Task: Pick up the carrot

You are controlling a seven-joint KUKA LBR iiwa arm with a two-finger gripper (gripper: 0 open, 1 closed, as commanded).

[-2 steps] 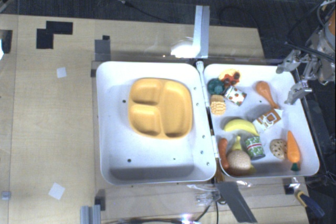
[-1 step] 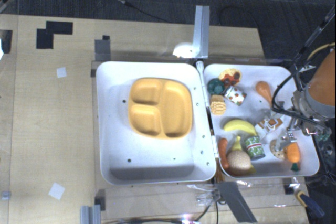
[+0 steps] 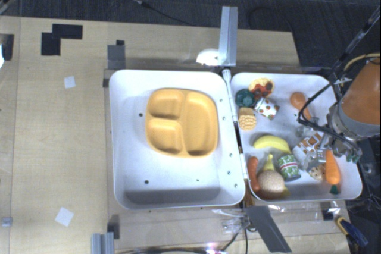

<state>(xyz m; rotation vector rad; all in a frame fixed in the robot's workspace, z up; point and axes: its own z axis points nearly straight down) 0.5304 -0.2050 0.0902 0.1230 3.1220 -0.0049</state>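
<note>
Lying near the right bin's front right corner, the carrot is looking light, stiff and smooth; gripping across its thick orange middle seems best. The gripper is hovering just beside it, and whether its jaws are released or clenched I cannot tell.

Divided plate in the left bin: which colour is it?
Yellow-orange; the divided plate shows in the camera view.
</note>
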